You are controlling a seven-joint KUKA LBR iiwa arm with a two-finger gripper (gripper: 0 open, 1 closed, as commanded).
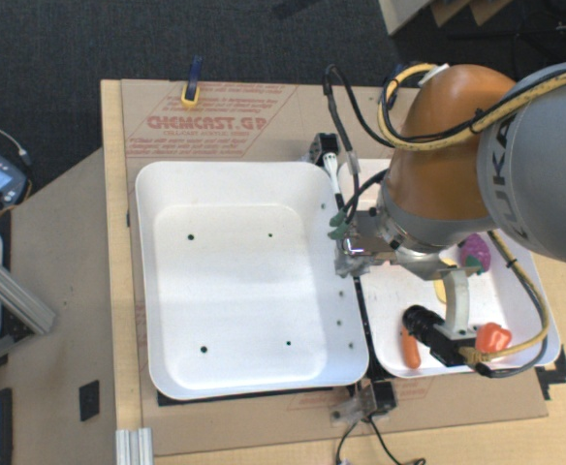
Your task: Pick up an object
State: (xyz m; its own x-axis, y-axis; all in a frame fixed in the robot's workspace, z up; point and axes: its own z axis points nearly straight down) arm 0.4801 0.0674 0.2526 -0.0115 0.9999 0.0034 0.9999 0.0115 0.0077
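Note:
The grey arm with its orange band covers most of the right bin (530, 294). My gripper (350, 254) hangs at that bin's left wall, near the divide between the two bins, and the wrist hides most of it. A small green piece (338, 224) shows just above the gripper; whether it is held is unclear. In the right bin lie an orange carrot-shaped thing (411, 349) at the front, a red-orange thing (494, 337) at the front right, a purple thing (475, 251) and a yellow thing (441, 289) half under the arm.
The left bin (152, 260) stands beside the right one, with small dark dots on its floor. Both rest on a cardboard sheet (205, 114) that has a yellow-and-blue clip (192, 85) at its back edge. Cables run along the bins' divide.

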